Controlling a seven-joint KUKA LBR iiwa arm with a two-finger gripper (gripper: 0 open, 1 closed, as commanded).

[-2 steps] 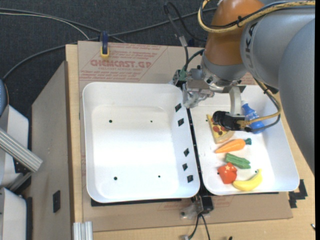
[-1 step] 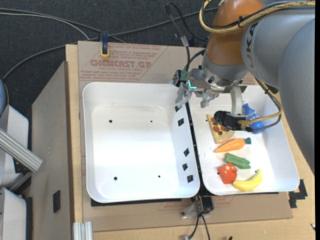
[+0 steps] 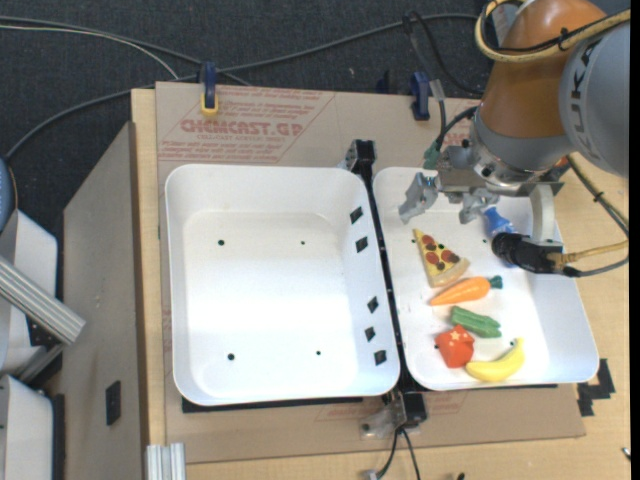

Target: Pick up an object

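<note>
My gripper (image 3: 441, 202) hangs open over the far end of the right bin (image 3: 560, 318), its two grey fingers spread apart with nothing between them. Just below it lies a pizza slice (image 3: 439, 257). Nearer the front are an orange carrot (image 3: 462, 290), a green pepper (image 3: 474, 321), a red tomato-like piece (image 3: 455, 347) and a yellow banana (image 3: 497, 364). A blue object (image 3: 496, 220) sits partly hidden behind the gripper's body at the bin's far right.
The left bin (image 3: 200, 268) stands beside the right one, split off by a black divider (image 3: 378, 258) with clips. Cardboard (image 3: 250, 118) lies under both bins. Cables run across the dark floor behind and along the arm's right side.
</note>
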